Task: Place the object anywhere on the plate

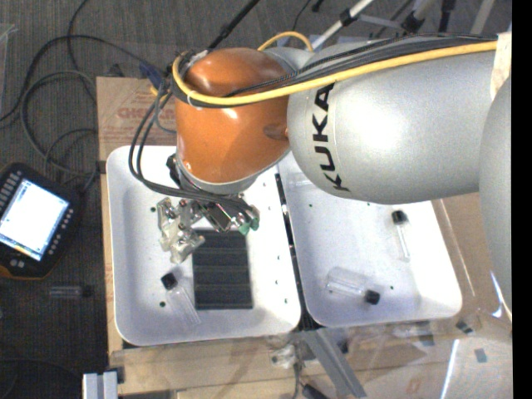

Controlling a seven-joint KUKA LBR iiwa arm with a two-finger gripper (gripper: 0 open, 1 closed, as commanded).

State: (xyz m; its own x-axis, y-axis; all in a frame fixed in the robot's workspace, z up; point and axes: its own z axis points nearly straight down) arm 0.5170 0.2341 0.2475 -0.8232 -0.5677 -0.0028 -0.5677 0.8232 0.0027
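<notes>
Gripper (184,233), left bin (133,306), frame centre-left: grasp state impossible to tell. Just beside dark ribbed plate (222,273). Advisable: centre over plate before release.

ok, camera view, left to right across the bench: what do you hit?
Handheld pendant → left bin → gripper → dark plate → right bin, holding a clear vial and, further right, a second vial.
</notes>
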